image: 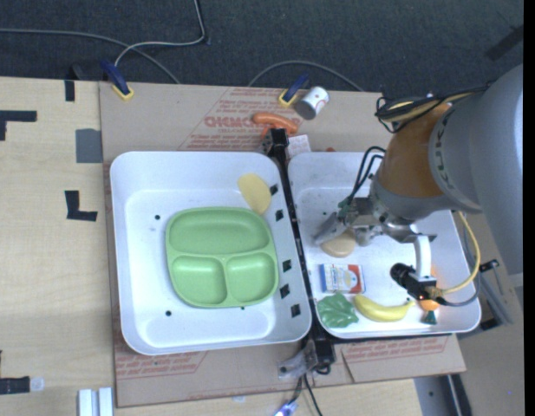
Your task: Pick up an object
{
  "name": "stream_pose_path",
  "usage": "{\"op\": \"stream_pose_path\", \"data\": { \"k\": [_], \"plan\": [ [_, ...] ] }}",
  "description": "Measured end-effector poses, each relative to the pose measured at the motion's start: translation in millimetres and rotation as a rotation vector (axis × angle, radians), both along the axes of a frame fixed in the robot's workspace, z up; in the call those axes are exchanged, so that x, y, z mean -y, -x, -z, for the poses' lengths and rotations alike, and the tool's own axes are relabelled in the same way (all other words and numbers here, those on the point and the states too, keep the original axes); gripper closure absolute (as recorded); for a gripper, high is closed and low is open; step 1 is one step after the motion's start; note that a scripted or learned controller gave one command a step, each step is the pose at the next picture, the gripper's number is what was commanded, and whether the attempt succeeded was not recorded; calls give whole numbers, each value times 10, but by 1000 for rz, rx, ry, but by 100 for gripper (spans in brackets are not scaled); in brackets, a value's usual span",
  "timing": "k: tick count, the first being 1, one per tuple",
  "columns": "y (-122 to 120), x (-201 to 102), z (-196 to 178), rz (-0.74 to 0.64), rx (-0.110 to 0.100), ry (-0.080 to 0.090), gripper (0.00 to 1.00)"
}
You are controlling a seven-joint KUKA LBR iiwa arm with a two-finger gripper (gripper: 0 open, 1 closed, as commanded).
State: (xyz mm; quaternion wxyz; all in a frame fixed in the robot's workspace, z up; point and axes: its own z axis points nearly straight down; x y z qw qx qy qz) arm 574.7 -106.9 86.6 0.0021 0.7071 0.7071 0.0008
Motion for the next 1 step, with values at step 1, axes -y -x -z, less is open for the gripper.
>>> {"op": "stream_pose_path", "data": {
  "k": [1],
  "plan": [
    [-8, 3, -108, 0, 1, 0, 100]
  ]
}}
